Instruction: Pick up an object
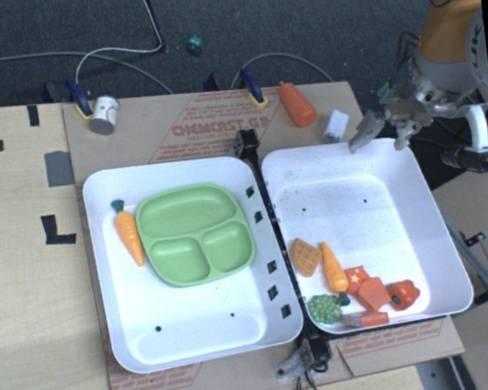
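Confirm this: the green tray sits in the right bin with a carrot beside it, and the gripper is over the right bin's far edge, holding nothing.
One thing is wrong: the green tray sits in the left bin, not the right bin, as the camera view shows. The rest stands: a carrot lies beside it, and the gripper is over the right bin's far edge, holding nothing.

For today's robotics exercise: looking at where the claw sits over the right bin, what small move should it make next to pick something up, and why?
Probably travel toward the near end of the right bin. The claw hangs open and holding nothing at the bin's far rim, while the toys, such as the small carrot and red pepper, cluster at the near end.
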Tool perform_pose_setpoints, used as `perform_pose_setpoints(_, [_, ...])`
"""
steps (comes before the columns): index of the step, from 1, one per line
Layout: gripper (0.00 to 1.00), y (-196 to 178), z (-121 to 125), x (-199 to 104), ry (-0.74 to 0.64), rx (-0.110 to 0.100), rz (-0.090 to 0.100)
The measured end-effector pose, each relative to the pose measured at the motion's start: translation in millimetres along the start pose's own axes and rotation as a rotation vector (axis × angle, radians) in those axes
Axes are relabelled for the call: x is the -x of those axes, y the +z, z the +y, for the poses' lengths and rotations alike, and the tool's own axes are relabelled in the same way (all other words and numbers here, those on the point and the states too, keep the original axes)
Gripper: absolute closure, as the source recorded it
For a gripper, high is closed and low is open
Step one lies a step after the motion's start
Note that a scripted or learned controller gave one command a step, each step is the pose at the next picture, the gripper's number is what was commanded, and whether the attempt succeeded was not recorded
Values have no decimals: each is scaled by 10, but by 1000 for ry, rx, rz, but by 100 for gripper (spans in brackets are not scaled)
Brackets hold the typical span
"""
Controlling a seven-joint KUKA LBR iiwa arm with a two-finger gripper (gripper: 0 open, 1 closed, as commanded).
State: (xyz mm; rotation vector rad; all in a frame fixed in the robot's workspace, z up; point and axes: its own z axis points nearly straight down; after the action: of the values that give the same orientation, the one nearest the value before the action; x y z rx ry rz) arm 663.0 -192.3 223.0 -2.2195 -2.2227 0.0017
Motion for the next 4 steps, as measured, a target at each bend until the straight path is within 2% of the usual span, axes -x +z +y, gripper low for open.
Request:
perform_pose_setpoints(1, [0, 71, -865, -371, 0, -1, 0])
perform_pose_setpoints(2, [0, 1289, -1105, -829, 1, 8, -1])
perform_pose_setpoints(3, [0, 1331, -1391, -919, 4, 20, -6])
perform_pose_setpoints(4, [0, 370, -1647, -252, 2, 1, -1])
